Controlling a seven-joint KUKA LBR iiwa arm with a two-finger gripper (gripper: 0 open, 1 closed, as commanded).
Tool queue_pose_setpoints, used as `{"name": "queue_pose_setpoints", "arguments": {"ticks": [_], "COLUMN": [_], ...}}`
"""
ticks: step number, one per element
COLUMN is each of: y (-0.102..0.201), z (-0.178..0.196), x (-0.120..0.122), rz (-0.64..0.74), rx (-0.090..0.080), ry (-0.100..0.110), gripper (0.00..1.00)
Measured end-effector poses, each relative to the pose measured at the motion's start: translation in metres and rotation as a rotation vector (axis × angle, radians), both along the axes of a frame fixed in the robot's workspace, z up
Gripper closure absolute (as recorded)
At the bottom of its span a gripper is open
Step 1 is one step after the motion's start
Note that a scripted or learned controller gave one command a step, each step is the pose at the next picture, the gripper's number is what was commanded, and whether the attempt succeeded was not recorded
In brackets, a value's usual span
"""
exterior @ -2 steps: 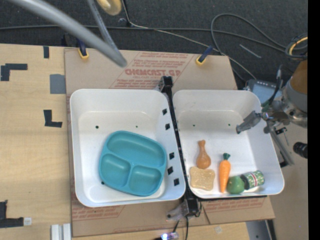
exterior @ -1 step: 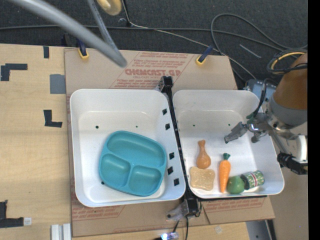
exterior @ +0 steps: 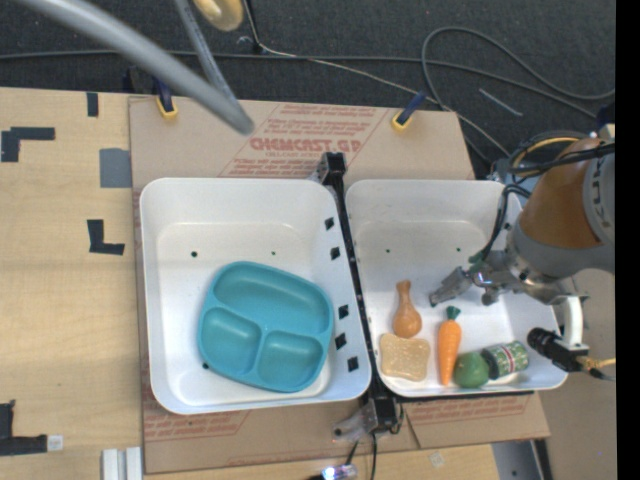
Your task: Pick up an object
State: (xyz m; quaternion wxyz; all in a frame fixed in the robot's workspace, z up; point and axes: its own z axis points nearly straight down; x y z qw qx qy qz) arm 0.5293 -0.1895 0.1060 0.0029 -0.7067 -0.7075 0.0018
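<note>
The right bin (exterior: 425, 206) holds a tan drumstick-shaped toy (exterior: 405, 313), a slice of bread (exterior: 404, 358), an orange carrot (exterior: 449, 344), a green round fruit (exterior: 471, 370) and a small bottle with a green label (exterior: 509, 359), all along its front. My gripper (exterior: 452, 288) hangs low in that bin, just above the carrot's green top and to the right of the drumstick. Nothing is seen held in it. The arm's orange band (exterior: 556, 211) is over the bin's right wall.
A teal divided plate (exterior: 265, 326) lies in the left bin (exterior: 152, 258). Black clips (exterior: 338, 253) join the bins along the middle. Cables (exterior: 470, 68) run behind the bench, and a grey pole (exterior: 150, 43) crosses the top left.
</note>
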Motion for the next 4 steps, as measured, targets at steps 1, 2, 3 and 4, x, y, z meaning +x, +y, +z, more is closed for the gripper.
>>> {"name": "queue_pose_setpoints", "arguments": {"ticks": [1, 2, 3, 4], "y": [0.000, -0.001, 0.001, 0.007], "z": [-0.021, -0.010, 0.053, 0.098], "x": [0.000, 0.001, 0.001, 0.006], "rz": [0.000, -0.001, 0.000, 0.001], "rx": [-0.004, -0.006, -0.003, -0.003], "ry": [-0.007, -0.010, -0.011, -0.011], "gripper": [0.00, 1.00, 1.00, 1.00]}}
